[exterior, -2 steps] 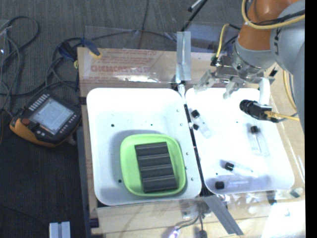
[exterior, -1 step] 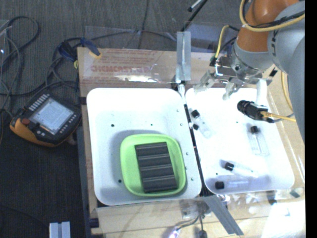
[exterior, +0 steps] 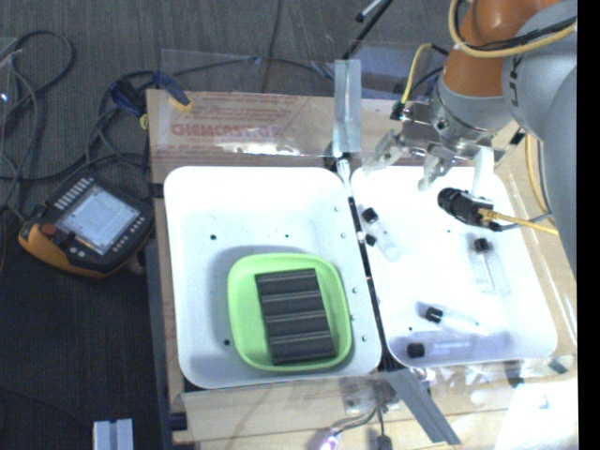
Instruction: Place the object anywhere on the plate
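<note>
Glossy white bins; ribbed grey block on green plate

Two white bins sit side by side, the left bin and the right bin. The left one holds one green plate with one dark ridged block on it. In the right one I count four clear tubes with black caps, at and.

Both white bins look like smooth matt plastic; the green plate is glossy plastic, carrying a dark ribbed matt block; the bench is bare wood.
</note>
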Action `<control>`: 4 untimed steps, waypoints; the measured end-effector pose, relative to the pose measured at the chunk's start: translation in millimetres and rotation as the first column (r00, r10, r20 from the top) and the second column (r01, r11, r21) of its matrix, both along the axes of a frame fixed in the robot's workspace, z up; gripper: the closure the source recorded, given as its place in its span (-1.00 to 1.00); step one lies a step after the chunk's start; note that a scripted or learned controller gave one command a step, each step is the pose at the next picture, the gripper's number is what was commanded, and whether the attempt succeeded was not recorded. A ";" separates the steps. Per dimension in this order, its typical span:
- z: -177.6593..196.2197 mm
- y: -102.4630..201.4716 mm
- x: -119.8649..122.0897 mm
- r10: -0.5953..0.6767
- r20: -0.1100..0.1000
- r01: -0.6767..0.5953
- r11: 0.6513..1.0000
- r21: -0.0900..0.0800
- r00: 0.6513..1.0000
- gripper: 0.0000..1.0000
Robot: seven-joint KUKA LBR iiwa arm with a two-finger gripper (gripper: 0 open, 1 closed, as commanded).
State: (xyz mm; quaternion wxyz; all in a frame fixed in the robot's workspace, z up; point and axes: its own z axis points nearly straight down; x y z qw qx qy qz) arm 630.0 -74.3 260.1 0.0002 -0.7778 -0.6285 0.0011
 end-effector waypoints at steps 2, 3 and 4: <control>-17.4 3.0 14.3 -0.099 -0.001 0.099 0.995 -0.001 0.995 -1.00; 1.5 21.6 16.7 -0.168 0.000 0.168 0.986 0.000 0.986 -1.00; -10.6 -6.7 38.2 -0.098 0.001 0.098 0.995 -0.003 0.995 -1.00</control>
